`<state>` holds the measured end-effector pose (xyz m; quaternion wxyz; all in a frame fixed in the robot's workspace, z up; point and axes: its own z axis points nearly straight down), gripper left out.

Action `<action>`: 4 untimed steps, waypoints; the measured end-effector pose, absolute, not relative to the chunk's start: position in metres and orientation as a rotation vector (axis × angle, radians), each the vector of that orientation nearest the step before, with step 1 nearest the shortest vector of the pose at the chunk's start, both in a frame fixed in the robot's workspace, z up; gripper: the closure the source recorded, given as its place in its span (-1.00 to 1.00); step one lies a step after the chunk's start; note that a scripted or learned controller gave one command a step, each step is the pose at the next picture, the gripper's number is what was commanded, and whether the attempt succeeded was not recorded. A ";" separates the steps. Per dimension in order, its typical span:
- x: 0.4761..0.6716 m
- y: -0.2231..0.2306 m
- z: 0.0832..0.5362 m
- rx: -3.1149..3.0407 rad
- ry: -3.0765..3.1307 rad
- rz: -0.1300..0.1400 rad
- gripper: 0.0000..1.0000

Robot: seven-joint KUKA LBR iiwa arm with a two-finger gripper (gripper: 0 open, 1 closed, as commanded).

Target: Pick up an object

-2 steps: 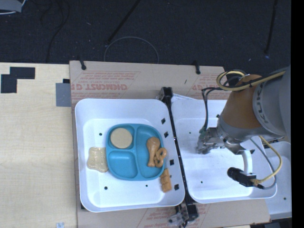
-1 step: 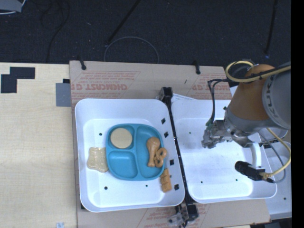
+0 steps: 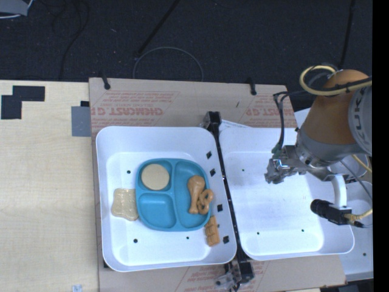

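Red print on cardboard sheet (image 3: pixel 164 105) under bins, upper middle of frame: upside-down lettering, two repeats, left one near 215,213 and right one near 440,212; letters too blurred to read surely. More red print on cardboard at bottom edge, lower middle, unreadable. No other text legible.

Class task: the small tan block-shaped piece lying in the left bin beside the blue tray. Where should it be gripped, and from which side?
Grip the small tan block-shaped piece across its narrow middle, coming straight down from above. It lies flat and elongated on the white left bin floor, just off the blue divided plastic tray, probably leaving finger room.
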<state>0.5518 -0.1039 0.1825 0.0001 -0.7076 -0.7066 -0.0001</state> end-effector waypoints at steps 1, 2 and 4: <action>0.553 -0.113 0.228 -2.224 -2.221 -0.001 1.00; 0.559 -0.070 0.221 -2.216 -2.222 0.002 1.00; 0.565 0.041 0.229 -2.214 -2.224 0.001 1.00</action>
